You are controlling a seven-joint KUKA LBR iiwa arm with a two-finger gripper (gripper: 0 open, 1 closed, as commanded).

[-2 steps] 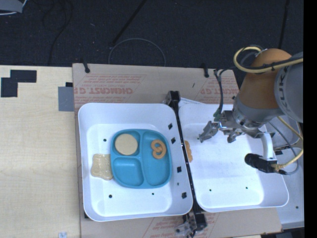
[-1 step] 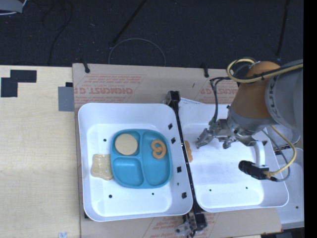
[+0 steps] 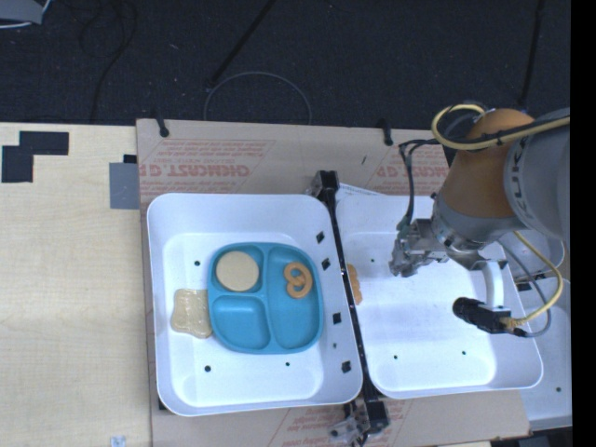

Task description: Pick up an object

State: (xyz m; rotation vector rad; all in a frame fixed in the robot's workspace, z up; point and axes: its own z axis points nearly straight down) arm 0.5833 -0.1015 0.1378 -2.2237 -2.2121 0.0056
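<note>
- The gripper (image 3: pixel 406 261) hangs low over the right bin (image 3: pixel 447 361), near its upper left part; whether it grips anything cannot be told
- The nearest object, a small tan piece (image 3: pixel 354 284), lies against that bin's left wall, left and slightly below the gripper, long axis along the wall
- A blue tray (image 3: pixel 265 329) with a cookie (image 3: pixel 236 270) and pretzel (image 3: pixel 297 279) sits in the left bin (image 3: pixel 186 380), farther left

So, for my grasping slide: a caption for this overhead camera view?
KUKA arm's gripper over the right bin; left bin holds a blue tray.
</note>
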